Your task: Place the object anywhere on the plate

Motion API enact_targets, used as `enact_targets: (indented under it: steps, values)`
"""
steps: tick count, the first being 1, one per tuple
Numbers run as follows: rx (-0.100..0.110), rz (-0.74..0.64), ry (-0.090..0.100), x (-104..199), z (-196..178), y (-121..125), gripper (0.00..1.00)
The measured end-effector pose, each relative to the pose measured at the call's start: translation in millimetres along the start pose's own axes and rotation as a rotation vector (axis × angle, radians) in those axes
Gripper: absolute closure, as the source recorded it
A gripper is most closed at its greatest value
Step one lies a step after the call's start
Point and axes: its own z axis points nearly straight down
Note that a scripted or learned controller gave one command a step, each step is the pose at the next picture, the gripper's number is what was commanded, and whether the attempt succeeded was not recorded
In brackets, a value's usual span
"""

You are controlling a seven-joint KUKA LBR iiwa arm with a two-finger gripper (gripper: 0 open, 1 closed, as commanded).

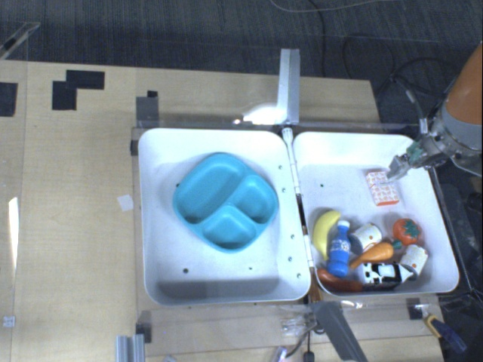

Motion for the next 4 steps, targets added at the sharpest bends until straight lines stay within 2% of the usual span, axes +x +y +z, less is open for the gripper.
enact_targets:
  steps: [1, 2, 3, 4]
  values:
    - [0.0, 0.053, -0.001, -7.8, 0.3, 24.6, 1.0]
    - [0.004, 0.053, 0.001, 83.3, 34.7, -34.2, 1.0]
    - [0.004, 0.051, 0.001, 55.6, 124.0, 48.3, 1.0]
    - [-0.003, 0.193, -0.002, 32.1, 138.1, 96.6, 1.0]
